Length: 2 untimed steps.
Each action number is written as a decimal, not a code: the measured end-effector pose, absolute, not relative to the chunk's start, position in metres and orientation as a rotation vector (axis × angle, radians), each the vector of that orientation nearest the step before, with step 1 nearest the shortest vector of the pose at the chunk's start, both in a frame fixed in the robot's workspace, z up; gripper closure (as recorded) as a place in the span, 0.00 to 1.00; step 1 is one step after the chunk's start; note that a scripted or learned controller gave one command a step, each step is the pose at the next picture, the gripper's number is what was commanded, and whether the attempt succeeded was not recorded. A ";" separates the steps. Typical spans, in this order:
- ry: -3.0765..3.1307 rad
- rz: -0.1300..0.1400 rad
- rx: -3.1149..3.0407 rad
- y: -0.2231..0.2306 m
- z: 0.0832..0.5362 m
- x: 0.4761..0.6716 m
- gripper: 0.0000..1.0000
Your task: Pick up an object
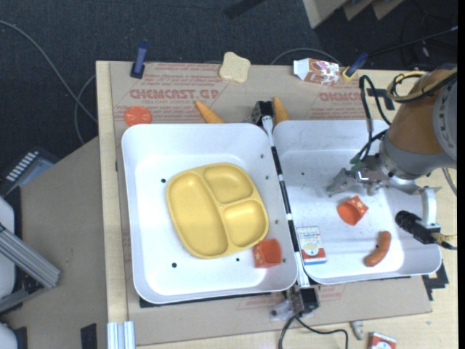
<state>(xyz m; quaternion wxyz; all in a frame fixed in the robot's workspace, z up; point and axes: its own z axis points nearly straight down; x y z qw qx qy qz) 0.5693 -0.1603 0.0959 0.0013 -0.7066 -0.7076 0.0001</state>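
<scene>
The gripper sits low in the right bin; I cannot tell how it is set. Just below lies an orange-red cup; a sausage and small carton lie near the front edge. The left bin holds a yellow sectioned plate and a red block.

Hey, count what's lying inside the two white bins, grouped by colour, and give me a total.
Yellow: 1, the divided plate
Orange-red: 2, the block and the cup
Brown: 1, the sausage
White: 1, the small carton
Total: 5
</scene>
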 end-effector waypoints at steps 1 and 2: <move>-2.220 0.001 -2.221 -0.140 0.084 0.529 0.00; -2.221 0.000 -2.223 -0.140 0.094 0.529 1.00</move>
